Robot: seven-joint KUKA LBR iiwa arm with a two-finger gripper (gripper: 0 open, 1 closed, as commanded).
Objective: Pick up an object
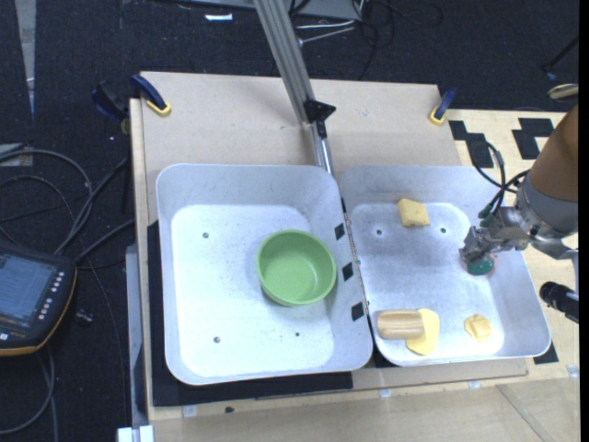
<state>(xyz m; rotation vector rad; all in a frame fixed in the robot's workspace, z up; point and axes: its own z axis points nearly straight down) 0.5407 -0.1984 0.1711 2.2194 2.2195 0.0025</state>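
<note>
The tan block and yellow pieces lie along the right bin's near edge, while my jaws seem clamped on a small teal object.

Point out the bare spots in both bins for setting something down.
Left bin: bare all around the green bowl, widest on its left. Right bin: bare middle below the yellow block. Crowded near the gripper and the front pieces.

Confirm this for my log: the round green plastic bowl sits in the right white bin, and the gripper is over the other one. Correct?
Wrong on the bowl. The camera view shows the round green plastic bowl in the left white bin. The gripper is over the other one, the right white bin.
</note>
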